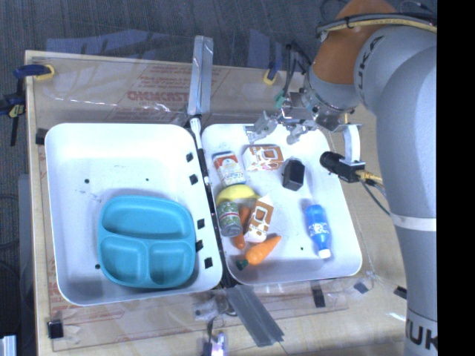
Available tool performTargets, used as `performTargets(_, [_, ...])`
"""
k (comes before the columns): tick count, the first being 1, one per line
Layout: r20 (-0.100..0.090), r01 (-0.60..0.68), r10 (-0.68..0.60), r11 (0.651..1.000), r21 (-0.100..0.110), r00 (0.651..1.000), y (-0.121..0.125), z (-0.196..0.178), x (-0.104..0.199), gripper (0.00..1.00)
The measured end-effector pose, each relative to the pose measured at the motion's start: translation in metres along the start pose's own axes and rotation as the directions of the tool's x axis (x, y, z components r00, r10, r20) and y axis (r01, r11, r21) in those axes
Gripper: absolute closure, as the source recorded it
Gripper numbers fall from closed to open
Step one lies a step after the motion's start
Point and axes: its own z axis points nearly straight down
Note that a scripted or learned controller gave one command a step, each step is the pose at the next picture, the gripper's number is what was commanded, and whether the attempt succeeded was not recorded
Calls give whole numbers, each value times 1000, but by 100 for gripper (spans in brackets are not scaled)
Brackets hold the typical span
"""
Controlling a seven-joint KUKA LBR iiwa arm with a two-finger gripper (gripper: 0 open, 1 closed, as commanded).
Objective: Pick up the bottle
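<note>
A blue bottle [318, 228] with a white cap lies flat near the right wall of the right bin [343, 262], cap toward the front. My gripper [280, 129] hangs over that bin's back edge, well behind the bottle and to its left. Its two metal fingers stand open, and nothing is between them. The grey arm with its orange band comes in from the upper right.
In the right bin lie a black block [294, 173], an orange-and-white packet [265, 156], a small jar [228, 167], a yellow lemon [236, 194], a green can [228, 217], a white carton [259, 219] and a carrot [261, 249]. The left bin [74, 154] holds a blue divided tray [148, 239].
</note>
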Motion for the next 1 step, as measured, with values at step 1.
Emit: performTargets(1, [0,56,-56,998,-3,998,-42,44,-47,0])
